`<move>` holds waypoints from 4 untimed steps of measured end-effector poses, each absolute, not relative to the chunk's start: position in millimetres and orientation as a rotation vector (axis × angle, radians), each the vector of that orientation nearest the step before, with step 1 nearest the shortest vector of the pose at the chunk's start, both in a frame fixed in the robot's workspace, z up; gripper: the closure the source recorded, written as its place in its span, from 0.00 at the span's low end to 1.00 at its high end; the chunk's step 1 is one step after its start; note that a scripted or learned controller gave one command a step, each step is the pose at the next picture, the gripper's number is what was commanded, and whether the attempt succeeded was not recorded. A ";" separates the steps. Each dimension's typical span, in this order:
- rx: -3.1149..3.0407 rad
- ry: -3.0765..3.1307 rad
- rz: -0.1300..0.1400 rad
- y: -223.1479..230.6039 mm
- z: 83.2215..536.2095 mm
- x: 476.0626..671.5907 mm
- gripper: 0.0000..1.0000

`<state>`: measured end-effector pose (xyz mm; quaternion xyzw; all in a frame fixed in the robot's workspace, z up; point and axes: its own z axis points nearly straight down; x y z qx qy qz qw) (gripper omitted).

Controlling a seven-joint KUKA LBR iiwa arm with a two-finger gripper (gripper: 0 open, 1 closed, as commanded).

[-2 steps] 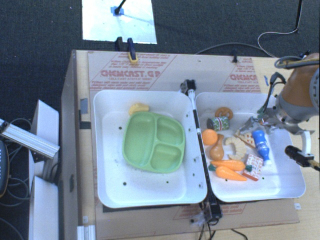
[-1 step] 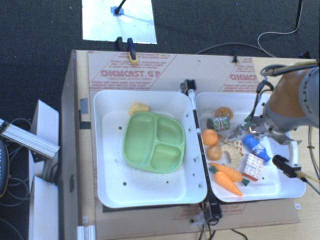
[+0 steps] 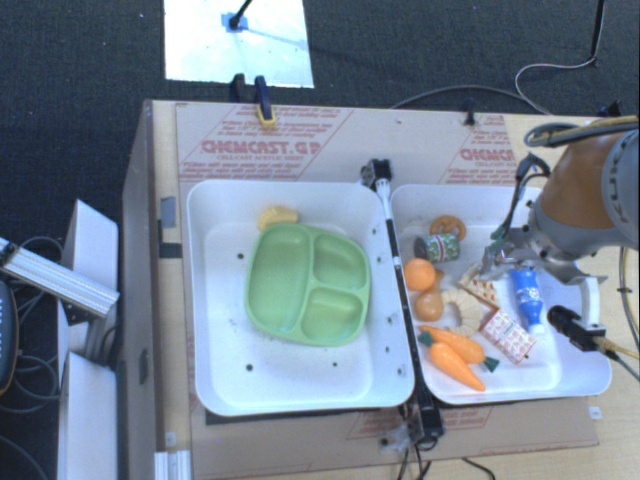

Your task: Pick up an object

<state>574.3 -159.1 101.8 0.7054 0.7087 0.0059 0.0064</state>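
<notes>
So the arm (image 3: pixel 585 183) comes in from the right side and hangs over the right bin (image 3: pixel 590 373), with its orange band showing above the wrist. The claw (image 3: pixel 497 258) is down low in the middle of that bin, right by a small waffle-looking cracker piece (image 3: pixel 481 292). Honestly can't tell if it's open or closed from here, it's just a dark metal blob, and I don't see anything clearly sitting between its tips.

The right bin is where all the pickable stuff is. There's a blue tube (image 3: pixel 526 299) with a white cap lying just beside the claw, a red-and-white patterned pack (image 3: pixel 507 335) below it, two carrots (image 3: pixel 456 354) near the front edge, two orange balls (image 3: pixel 424 288) along the left wall, a small green can (image 3: pixel 439 247) tipped on its side, and a pretzel-ish ring (image 3: pixel 447 227) toward the back.

The left bin (image 3: pixel 225 368) holds a green divided plate (image 3: pixel 307 283) sitting roughly in the middle, with a yellow thing (image 3: pixel 277 216) touching its back edge, maybe a banana. Both bins sit side by side on the bench (image 3: pixel 300 143).
</notes>
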 end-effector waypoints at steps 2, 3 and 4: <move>2.218 2.219 0.001 -207.5 139.3 579.6 0.00; 2.220 2.223 0.000 -206.2 83.7 577.4 0.00; 2.219 2.222 0.001 -206.5 84.5 563.4 0.00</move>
